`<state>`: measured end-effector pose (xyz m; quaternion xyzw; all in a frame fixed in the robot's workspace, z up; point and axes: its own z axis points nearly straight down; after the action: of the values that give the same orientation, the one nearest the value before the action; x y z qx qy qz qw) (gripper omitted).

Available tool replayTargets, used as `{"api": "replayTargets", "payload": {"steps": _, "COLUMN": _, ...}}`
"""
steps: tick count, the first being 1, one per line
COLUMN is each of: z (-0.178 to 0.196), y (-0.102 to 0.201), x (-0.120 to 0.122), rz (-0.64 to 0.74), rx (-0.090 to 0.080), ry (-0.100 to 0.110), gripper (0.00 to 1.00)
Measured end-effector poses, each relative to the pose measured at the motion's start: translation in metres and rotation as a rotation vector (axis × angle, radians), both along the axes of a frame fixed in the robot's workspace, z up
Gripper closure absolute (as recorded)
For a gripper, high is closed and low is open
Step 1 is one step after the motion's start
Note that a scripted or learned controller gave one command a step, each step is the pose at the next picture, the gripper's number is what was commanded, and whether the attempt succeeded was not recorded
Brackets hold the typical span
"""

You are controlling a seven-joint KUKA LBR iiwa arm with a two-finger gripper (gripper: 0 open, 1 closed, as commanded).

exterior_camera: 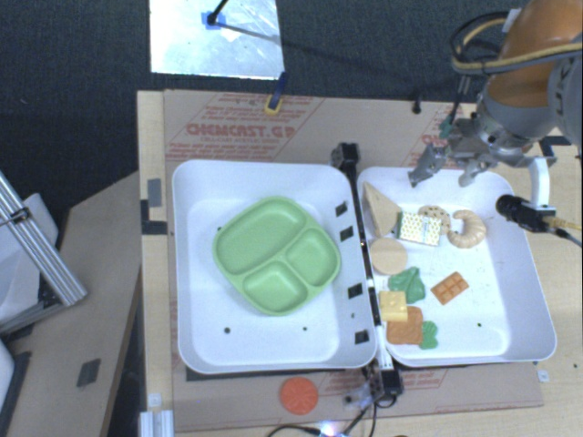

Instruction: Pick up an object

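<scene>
My gripper (448, 172) hangs open over the far edge of the right bin (524, 308), with nothing between its fingers. Below it lie a pale wedge of cheese (381, 212), a speckled cracker (420, 228), a brown cookie (434, 213) and a croissant (469, 228). Further toward the front sit a round tan disc (389, 256), a green leafy piece (407, 283), an orange waffle piece (449, 289), a yellow block (393, 306) and an orange block (406, 327) with a small green bit (428, 335).
The left bin (196, 335) holds a green divided plate (277, 255). An orange disc (299, 394) lies on the bench in front of the bins. A black clip strip (358, 244) runs between the bins. A shiny sheet (217, 27) lies at the back.
</scene>
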<state>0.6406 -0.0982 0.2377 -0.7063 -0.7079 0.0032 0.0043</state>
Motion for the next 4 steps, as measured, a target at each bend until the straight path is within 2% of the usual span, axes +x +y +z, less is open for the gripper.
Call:
{"api": "replayTargets", "payload": {"steps": 1, "z": 0.007, "y": 0.0, "x": 0.002, "rz": 0.002, "rx": -0.001, "ry": -0.012, "gripper": 0.0}}
{"api": "replayTargets", "payload": {"steps": 2, "z": -0.055, "y": 0.001, "x": 0.002, "rz": -0.001, "rx": -0.001, "ry": -0.009, "gripper": 0.0}}
{"api": "replayTargets", "payload": {"steps": 3, "z": -0.101, "y": 0.009, "x": 0.006, "rz": 0.003, "rx": -0.001, "ry": -0.01, "gripper": 0.0}}
{"api": "replayTargets", "payload": {"steps": 4, "z": -0.135, "y": 0.006, "x": 0.008, "rz": 0.0, "rx": -0.007, "ry": -0.016, "gripper": 0.0}}
